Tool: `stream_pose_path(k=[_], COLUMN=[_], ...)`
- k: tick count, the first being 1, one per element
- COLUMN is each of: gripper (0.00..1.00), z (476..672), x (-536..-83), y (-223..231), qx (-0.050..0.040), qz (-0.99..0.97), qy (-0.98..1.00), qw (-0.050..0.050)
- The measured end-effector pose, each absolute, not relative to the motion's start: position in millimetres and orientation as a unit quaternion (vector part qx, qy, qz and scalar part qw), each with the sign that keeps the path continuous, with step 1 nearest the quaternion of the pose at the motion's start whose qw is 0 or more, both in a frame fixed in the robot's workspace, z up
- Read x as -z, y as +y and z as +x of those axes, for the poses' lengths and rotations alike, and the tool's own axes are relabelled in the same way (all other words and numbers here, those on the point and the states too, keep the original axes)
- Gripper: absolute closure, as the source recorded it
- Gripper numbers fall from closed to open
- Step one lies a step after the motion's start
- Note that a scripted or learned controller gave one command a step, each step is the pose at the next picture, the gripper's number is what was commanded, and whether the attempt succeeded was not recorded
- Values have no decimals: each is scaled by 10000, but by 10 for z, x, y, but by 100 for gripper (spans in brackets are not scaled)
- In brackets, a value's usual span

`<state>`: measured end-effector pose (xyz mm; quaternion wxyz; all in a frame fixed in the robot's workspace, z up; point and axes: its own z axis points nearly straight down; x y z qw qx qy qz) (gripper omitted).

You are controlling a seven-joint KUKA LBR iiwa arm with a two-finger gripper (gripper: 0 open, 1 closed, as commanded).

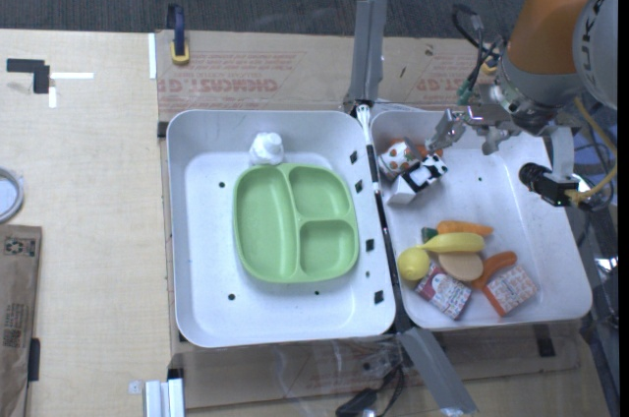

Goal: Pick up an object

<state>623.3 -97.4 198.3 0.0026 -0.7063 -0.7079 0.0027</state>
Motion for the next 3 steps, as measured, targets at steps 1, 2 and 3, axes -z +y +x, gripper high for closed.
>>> stream_pose_path(k=[1, 2, 3], gripper=[0, 100, 100], z=[5276, 5280, 5641], x=[-922, -978, -1880], y=[-1241, -1245, -907], qx=[-26, -38, -19], qz=[-7235, -7242, -6485], qy=[-6903, -6896, -7612], qw=[36, 57, 23])
